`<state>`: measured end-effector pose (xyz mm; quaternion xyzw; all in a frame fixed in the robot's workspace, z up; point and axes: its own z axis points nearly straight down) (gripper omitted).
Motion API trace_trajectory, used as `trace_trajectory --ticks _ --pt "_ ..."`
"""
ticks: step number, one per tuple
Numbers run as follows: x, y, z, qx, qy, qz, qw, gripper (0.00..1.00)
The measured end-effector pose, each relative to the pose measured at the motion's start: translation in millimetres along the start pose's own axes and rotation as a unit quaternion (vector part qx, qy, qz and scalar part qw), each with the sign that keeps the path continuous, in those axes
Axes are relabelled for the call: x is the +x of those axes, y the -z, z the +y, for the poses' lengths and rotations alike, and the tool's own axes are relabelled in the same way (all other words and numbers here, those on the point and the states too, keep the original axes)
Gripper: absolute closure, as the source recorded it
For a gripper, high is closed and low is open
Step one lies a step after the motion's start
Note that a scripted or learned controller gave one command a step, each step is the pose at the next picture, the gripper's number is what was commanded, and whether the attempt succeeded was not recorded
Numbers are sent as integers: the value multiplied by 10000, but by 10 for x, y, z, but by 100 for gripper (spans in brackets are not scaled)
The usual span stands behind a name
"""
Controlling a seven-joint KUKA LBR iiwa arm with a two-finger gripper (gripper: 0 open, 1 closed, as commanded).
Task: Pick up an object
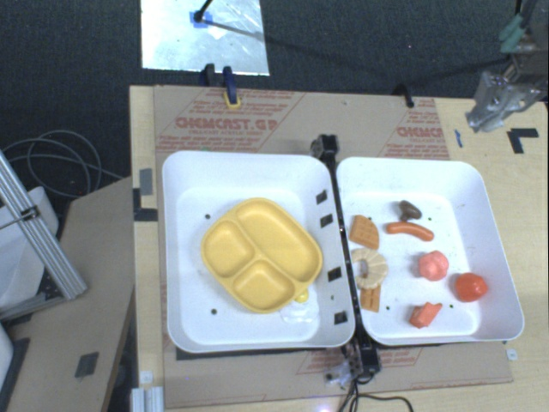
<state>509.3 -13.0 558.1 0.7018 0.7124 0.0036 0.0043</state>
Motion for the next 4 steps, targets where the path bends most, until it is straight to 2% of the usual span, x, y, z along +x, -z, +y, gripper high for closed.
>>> trace_trajectory --ticks 1,2,3,4 --pt "0 -5 0 6 4 0 10000 0" --pt "-3 112 5 -17 24 -2 10000 100" --pt "-2 108 5 -11 31 -1 10000 0" --pt "-6 224 10 -34 47 -4 10000 100"
